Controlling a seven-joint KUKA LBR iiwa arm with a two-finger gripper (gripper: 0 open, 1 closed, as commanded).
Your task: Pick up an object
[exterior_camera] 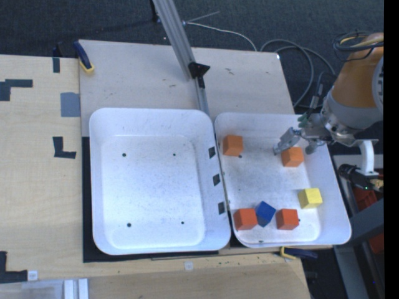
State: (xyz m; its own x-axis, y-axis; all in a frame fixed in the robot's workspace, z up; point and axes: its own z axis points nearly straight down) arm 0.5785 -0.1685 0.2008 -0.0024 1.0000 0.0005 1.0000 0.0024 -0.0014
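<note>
The right bin (259, 176) holds several small cubes. One orange cube (232, 145) lies near its left wall, and a second orange cube (292, 157) sits at the upper right. A yellow cube (310, 197) rests by the right wall. Along the front edge stand a red-orange cube (245, 218), a blue cube (265, 213) and another red-orange cube (287, 218). My gripper (297, 143) hangs just above the second orange cube, open, its fingers spread to either side of the cube's top. Nothing is held between them.
The left bin (149, 179) lies beside the right one, their walls touching in the middle. A slanted metal rail (177, 33) rises from the back of the bench. Cables (293, 52) trail at the back right.
</note>
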